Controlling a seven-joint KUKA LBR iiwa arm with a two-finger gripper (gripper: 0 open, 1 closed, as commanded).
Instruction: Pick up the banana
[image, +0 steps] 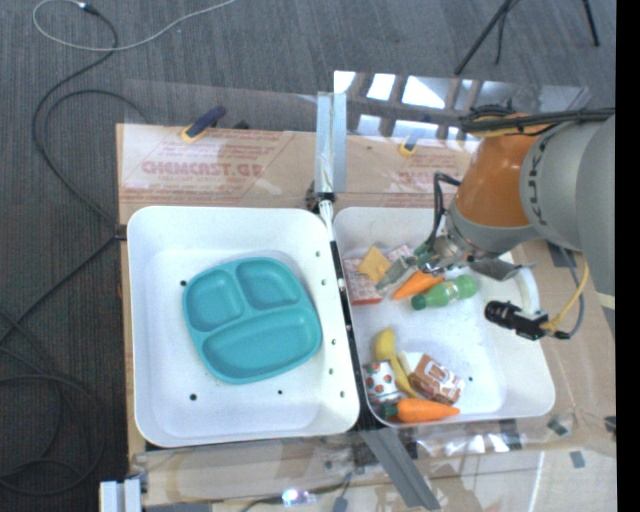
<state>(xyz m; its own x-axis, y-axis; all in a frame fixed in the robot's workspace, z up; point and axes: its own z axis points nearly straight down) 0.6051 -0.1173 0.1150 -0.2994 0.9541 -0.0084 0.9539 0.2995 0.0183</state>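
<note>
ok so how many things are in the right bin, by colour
orange plastic carrots: 2
yellow plastic banana: 1
green plastic bottle: 1
tan cracker-like square: 1
red-and-white packets or cans: 3
total: 8

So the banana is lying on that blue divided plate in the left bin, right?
Not quite. The banana lies in the right bin, near its front edge among other toy foods. The blue divided plate sits in the left bin, as the camera view shows.
</note>
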